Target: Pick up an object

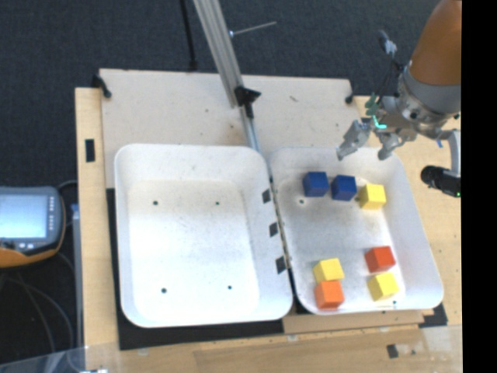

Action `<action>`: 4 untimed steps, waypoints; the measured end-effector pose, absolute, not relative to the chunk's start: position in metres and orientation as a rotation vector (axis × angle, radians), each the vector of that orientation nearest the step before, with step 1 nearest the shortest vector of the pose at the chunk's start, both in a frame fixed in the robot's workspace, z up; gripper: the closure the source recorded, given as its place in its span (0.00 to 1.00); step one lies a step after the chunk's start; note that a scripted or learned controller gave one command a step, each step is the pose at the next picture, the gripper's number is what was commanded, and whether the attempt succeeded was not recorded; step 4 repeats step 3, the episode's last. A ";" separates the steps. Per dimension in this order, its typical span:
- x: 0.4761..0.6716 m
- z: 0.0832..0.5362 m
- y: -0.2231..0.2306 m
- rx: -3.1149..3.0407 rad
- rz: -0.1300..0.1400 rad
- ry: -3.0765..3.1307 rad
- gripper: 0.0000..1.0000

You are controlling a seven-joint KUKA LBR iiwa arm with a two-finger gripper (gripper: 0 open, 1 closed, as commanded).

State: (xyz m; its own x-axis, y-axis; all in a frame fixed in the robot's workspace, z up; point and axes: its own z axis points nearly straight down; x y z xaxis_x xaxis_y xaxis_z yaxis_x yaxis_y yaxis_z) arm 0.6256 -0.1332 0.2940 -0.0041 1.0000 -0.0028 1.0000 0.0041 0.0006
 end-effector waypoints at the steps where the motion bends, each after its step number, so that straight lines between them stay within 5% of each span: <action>1: 0.626 0.294 -0.133 2.215 -0.003 2.225 0.00; 2: 0.641 0.289 -0.184 2.223 -0.002 2.213 0.00; 3: 0.680 0.155 -0.161 2.219 -0.005 2.227 0.00; 4: 0.680 0.155 -0.161 2.219 -0.005 2.227 0.00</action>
